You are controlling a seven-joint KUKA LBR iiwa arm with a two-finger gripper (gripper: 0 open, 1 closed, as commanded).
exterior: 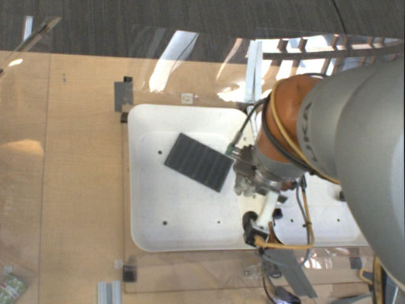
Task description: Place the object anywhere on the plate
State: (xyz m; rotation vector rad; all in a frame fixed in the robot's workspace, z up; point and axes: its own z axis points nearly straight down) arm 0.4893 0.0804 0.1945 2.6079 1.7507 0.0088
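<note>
Gripper (pixel 248 175) hanging low over the white bin (pixel 149 230), just beside a dark ribbed slab (pixel 199 162).

Seen from above, the wrist housing is covering the gripper's working end, so whether it is parted or clamped on anything cannot be told. The grey arm (pixel 354 151) is filling the right side, running off the frame edge and hiding whatever is lying beneath it. The orange band (pixel 288 116) is sitting just above the wrist, which is pointing down and to the left. A yellow cable (pixel 308 219) is looping below the wrist. The slab is lying flat and skewed on the bin floor, its right corner nearly meeting the gripper; contact cannot be confirmed.
</note>
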